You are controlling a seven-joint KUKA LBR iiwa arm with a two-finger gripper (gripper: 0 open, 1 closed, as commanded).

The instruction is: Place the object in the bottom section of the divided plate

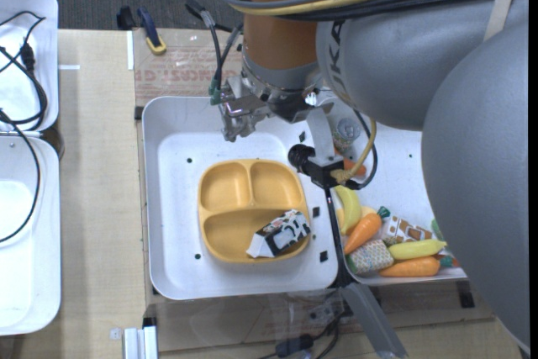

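A glossy black-and-white packet [282,234] is lying in the bottom section of the smooth yellow divided plate [227,189], overhanging its lower rim. The gripper [239,127] is hovering above the plate's upper edge, grip unreadable.

Clearly a robotics lab, not a home or kitchen. Marked by a large grey and orange industrial arm [353,21] with cabling looped round it, shallow white bins [168,181] fixed on a pale wooden bench [101,181], and loose black wires [21,88] at left. Stocked with toy fruit and vegetables [395,252] and a yellow divided plate [244,206].
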